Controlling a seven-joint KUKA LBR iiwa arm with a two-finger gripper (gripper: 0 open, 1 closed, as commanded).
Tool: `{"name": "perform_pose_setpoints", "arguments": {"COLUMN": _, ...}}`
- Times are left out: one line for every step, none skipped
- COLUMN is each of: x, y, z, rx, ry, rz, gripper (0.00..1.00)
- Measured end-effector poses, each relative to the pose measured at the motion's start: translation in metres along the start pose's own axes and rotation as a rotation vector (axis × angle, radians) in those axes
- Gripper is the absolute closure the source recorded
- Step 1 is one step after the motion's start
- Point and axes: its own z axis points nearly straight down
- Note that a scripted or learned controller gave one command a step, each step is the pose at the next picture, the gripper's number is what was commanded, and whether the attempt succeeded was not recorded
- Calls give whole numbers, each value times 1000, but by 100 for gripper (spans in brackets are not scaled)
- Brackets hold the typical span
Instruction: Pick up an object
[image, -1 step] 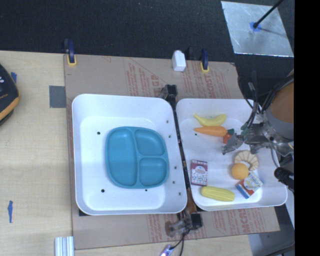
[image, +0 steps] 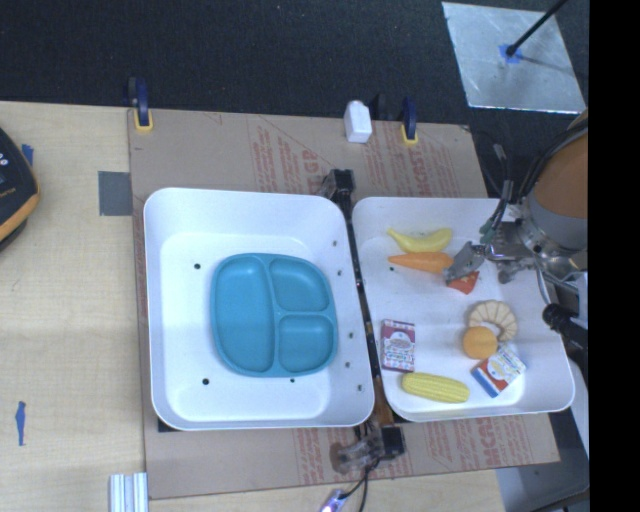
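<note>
Bench w/ two shallow white bins side by side, seen from above at a slant. Left bin (image: 165, 300) sits centre-left of frame and holds a blue divided plate (image: 273, 314), three compartments, lying flat near the bin's middle.

Right bin (image: 545, 400) is centre-right and holds the small items. Banana (image: 421, 239) lies in its upper part; carrot (image: 421, 262) just below it, touching or nearly so, tip pointing left. Small red piece (image: 463, 283) sits right of the carrot's thick end, directly under the gripper. Lower down: red-and-white carton (image: 398, 346) near the bin's left wall, corn cob (image: 435, 387) below it by the bottom rim. On the right side, a tan ring-shaped pastry (image: 493, 316) w/ an orange (image: 479, 343) touching its lower edge, and a small red-white-blue packet (image: 498, 372) just below the orange.

Arm comes in from the right edge of frame, orange band visible at upper right. Gripper (image: 466, 264) is low over the upper-middle of the right bin, fingers pointing left and down toward the red piece, close to the carrot's thick end. Can't tell whether the fingers are spread or closed, nor whether anything is between them; dark metal blurs together there.

Around the bins: brown cardboard sheet (image: 250, 160) under both, clamps on its top edge, wood bench to the left.
</note>
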Motion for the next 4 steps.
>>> {"name": "perform_pose_setpoints", "arguments": {"x": 11, "y": 39, "z": 63, "rx": -8, "ry": -4, "rz": 1, "gripper": 0}}
{"name": "perform_pose_setpoints", "arguments": {"x": 64, "y": 84, "z": 72, "rx": 3, "ry": 1, "rz": 1, "gripper": 0}}
{"name": "perform_pose_setpoints", "arguments": {"x": 63, "y": 84, "z": 61, "rx": 5, "ry": 1, "rz": -2, "gripper": 100}}
{"name": "perform_pose_setpoints", "arguments": {"x": 105, "y": 10, "z": -29, "rx": 1, "ry": 2, "rz": 1, "gripper": 100}}
